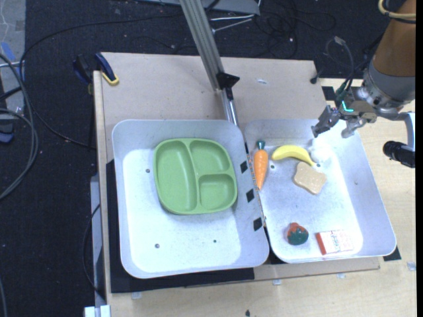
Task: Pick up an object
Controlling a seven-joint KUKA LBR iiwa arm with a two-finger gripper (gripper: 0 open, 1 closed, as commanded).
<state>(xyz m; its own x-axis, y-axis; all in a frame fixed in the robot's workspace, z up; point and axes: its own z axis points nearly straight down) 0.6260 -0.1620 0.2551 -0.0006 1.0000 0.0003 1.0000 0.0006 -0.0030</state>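
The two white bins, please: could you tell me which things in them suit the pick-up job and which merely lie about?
Pick-up candidates, right bin:
yellow banana
orange carrot
tan bread slice
red-and-green round fruit
red-and-white small box
pincer hovers above

Lying about:
green divided plate, left bin
blue-and-yellow clamp

My arm (396,45) shows a fat orange band over a grey wrist collar. Below that I see the gripper (337,123): a cluttered grey metal body, pale fingers, a small teal light, and a thin cable looping off.
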